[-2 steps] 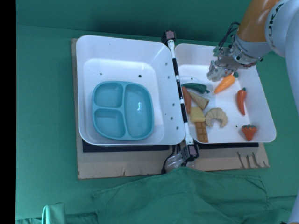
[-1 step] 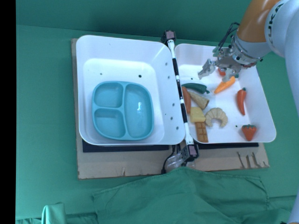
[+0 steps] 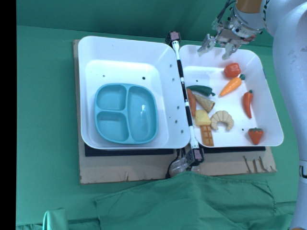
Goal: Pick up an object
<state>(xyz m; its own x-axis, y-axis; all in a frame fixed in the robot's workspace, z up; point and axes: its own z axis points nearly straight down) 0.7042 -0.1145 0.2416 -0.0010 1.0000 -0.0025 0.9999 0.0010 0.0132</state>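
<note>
**Hand open above the far rim of the right bin**

While the arm (image 3: 288, 42) reaches in from the right, I see the hand (image 3: 218, 46) poised over the far edge of the right bin (image 3: 268, 114), its fingers (image 3: 207, 45) spread apart with nothing between them. It hangs just beyond the toy food, nearest to the red tomato-like piece (image 3: 232, 70), and I cannot tell how high above the bin it sits.

Everything I could pick lies in that right bin. Next to the red piece, an orange carrot (image 3: 231, 86) lies at a slant, and a second, redder carrot or pepper (image 3: 247, 104) rests near the right wall. A strawberry (image 3: 255, 135) sits in the near right corner. Toward the divider I see a dark green pepper (image 3: 201, 88), a long orange piece (image 3: 191, 102) beside it, a cone-shaped piece (image 3: 205, 101), a yellow block (image 3: 202, 118), a croissant (image 3: 223, 120) and a brown waffle-like bar (image 3: 207, 135), all crowded close and some touching.

The left bin (image 3: 96, 51) holds a blue divided plate (image 3: 125, 113) with three compartments. Both bins rest on a cardboard sheet (image 3: 120, 169) on the green tabletop (image 3: 43, 128), and a green cloth (image 3: 192, 200) lies bunched at the near edge.
</note>
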